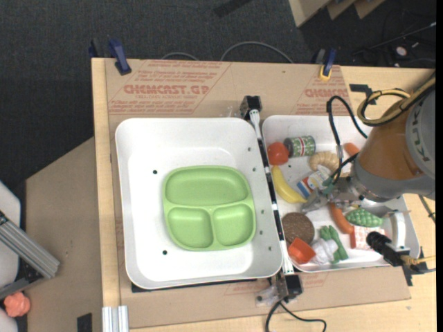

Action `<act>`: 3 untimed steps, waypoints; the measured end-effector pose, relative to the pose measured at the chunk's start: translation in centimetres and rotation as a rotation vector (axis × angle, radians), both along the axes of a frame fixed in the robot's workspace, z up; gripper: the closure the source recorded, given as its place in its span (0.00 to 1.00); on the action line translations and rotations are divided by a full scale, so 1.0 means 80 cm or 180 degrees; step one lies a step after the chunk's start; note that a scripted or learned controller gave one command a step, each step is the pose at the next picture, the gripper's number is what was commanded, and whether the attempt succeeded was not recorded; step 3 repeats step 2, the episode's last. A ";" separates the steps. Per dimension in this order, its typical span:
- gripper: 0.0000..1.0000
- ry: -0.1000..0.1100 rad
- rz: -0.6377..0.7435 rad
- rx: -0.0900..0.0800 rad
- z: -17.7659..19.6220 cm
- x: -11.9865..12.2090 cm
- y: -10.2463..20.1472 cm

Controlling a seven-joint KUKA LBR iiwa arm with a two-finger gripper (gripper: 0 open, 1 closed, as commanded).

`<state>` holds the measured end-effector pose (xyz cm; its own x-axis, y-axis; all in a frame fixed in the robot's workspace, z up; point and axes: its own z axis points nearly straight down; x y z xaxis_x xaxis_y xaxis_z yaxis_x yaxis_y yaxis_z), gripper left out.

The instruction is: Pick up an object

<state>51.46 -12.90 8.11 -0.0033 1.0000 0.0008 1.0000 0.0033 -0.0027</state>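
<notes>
Orange cup (301, 250) beside brown disc (297, 224).

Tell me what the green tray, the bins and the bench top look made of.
Green tray: likely moulded plastic, matte, with rounded compartments. Bins: probably thin white plastic, smooth with a slight sheen. Bench top: looks like a sheet under brown protective paper, printed in red.

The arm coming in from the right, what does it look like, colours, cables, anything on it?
The arm is bulky and rounded, with a grey shell and a broad orange band above the wrist. Black cables loop beside it, along with a thinner yellowish one. Its lower end over the right bin is grey metal, and the gripper looks dark and small among the toy food.
</notes>
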 end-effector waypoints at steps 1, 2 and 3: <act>1.00 -0.0012 -0.0007 -0.0006 0.017 0.000 -0.002; 1.00 -0.0035 0.0015 -0.0002 0.135 0.052 0.093; 1.00 -0.0035 0.0015 -0.0002 0.135 0.052 0.093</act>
